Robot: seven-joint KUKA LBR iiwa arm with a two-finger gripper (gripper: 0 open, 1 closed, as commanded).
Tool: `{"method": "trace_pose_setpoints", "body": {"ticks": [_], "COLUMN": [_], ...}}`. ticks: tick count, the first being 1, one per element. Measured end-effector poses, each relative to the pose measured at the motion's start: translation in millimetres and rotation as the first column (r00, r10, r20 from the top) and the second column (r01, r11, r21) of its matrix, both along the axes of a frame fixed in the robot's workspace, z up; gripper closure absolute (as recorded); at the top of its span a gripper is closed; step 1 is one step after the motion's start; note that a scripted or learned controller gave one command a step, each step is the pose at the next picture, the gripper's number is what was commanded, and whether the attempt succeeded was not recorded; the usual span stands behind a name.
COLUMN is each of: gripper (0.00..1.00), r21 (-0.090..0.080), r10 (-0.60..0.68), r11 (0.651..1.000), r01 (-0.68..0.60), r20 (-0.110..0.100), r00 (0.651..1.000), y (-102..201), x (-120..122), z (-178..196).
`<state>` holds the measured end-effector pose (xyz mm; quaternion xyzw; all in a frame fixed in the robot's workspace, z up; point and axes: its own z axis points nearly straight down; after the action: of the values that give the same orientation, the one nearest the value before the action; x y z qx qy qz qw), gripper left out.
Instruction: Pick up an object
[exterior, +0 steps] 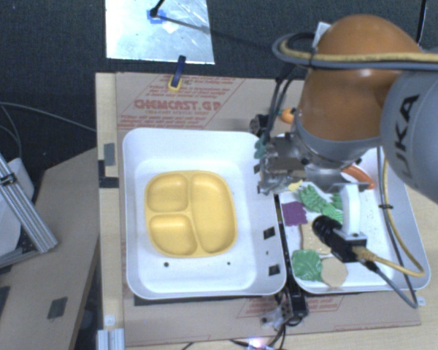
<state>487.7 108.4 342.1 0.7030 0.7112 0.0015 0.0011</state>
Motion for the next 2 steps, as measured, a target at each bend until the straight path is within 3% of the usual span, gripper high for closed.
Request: {"method": "trace_pose_setpoints", "body": {"ticks": [1, 2], "gripper": [1.00, 1.00], "r21": [0.000, -0.001], "r10": [0.007, -0.011], "r11": [1.000, 1.000], "r01": [-0.007, 0.011], "r20": [0.001, 0.002], "r00": [1.000, 1.000], "y": [0, -8], "x": [1, 87], "z": [11, -72]}}
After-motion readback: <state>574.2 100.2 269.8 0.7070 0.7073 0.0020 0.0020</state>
